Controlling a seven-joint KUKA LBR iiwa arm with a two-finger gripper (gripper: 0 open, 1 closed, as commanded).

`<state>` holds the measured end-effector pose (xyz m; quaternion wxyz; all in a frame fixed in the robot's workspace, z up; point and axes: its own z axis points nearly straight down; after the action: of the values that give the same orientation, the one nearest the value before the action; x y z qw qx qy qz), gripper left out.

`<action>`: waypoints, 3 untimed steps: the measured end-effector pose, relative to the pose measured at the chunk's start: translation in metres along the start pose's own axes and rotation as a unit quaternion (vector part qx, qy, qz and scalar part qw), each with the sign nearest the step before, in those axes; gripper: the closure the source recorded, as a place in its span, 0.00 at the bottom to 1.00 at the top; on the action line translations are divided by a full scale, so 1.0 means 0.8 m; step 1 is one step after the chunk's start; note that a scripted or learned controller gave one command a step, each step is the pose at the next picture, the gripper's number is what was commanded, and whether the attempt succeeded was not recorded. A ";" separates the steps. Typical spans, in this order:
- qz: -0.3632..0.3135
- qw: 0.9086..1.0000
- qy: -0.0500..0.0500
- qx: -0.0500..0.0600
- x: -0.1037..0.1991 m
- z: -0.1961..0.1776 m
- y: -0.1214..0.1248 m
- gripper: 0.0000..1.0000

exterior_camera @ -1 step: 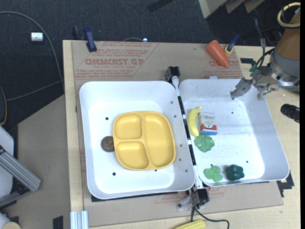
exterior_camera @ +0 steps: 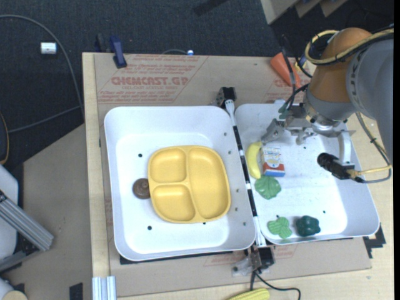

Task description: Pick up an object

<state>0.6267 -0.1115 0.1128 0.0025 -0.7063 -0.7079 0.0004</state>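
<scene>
1. The arm's gripper (exterior_camera: 282,125) is hanging over the far part of the right bin (exterior_camera: 356,220), just beyond the small carton (exterior_camera: 272,161); from this slant I cannot tell whether the jaws are spread or pressed together, and nothing is visibly sitting between them.
2. The likely targets are clustering beside the carton: a yellow banana (exterior_camera: 253,160) is lying just to its left against the bin wall, and a light green leafy toy (exterior_camera: 268,187) is resting just nearer than it.
3. A second green piece (exterior_camera: 280,227) and a dark green one (exterior_camera: 307,225) are sitting well nearer than the carton, apart from the gripper.
4. The left bin (exterior_camera: 122,167) is carrying a yellow divided plate (exterior_camera: 187,184), well left of the carton, with a small brown round thing (exterior_camera: 141,188) touching its left edge.
5. Judging by its position, the gripper is lining up over the carton group, so picking is not yet done.
</scene>
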 end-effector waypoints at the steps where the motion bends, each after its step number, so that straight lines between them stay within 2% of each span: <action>1: 0.001 1.000 -0.003 -0.005 0.023 0.033 -0.028 0.00; 2: 0.002 1.000 -0.003 -0.003 0.021 0.034 -0.062 0.00; 3: 0.002 1.000 -0.002 -0.003 0.023 0.023 -0.062 1.00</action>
<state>0.5769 -0.0933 0.0946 -0.0010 -0.7075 -0.7067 -0.0003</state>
